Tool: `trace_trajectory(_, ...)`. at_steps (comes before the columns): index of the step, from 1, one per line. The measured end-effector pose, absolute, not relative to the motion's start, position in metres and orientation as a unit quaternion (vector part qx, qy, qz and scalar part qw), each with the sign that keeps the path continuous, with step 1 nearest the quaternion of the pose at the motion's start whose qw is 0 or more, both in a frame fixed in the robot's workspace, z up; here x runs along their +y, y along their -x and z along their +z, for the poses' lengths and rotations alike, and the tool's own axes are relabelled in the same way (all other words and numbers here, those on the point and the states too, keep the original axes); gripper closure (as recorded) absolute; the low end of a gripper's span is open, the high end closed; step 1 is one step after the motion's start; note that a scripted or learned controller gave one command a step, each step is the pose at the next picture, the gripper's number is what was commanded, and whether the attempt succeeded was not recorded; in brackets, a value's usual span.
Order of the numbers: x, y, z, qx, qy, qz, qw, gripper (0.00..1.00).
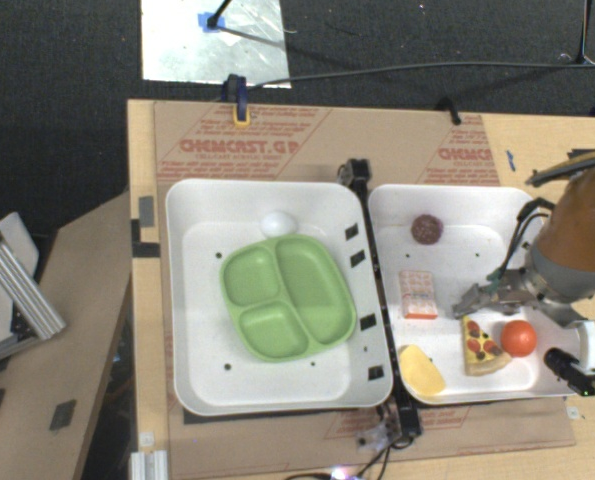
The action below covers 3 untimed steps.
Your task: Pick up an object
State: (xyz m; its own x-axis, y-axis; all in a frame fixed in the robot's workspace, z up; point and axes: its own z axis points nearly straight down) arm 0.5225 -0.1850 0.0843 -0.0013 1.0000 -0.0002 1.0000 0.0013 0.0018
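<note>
We see the arm (577, 238) reaching in from the right over the right bin (457, 203). The gripper (474, 300) sits low over the bin's front half, pointing left. We cannot tell whether it's wide or narrow at this angle. Nothing is visibly held in it.

Pickable things in the right bin:
- pizza slice (482, 346): just in front of the gripper tip, close under it. Can't tell if they touch.
- red tomato (518, 338): just beside the slice on its right, looks to be touching it.
- small packet (418, 294), white with red print: lying flat left of the gripper, near the bin's left wall and apart from the gripper.
- yellow wedge (421, 370): front-left corner, against the rim.
- dark brown disc (427, 229): back of the bin, well apart from the gripper.

Left bin (192, 268):
- green divided plate (287, 298) with three compartments, lying in the middle, turned at a slant.
- white egg-shaped thing (278, 224) at the plate's back edge, outside the compartments.

Both bins sit side by side on a printed cardboard sheet (277, 143). A blue and yellow clamp (238, 98) holds its back edge.
</note>
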Motion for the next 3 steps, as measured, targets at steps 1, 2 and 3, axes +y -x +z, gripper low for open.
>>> trace_trajectory(1,-0.185,-0.523,0.095,0.708,-0.707,0.0009,0.002,1.0)
trace_trajectory(2,-0.18,-0.529,0.139,0.708,-0.706,0.0004,0.001,1.0)
trace_trajectory(3,-0.177,-0.534,0.202,0.709,-0.705,0.0013,0.002,1.0)
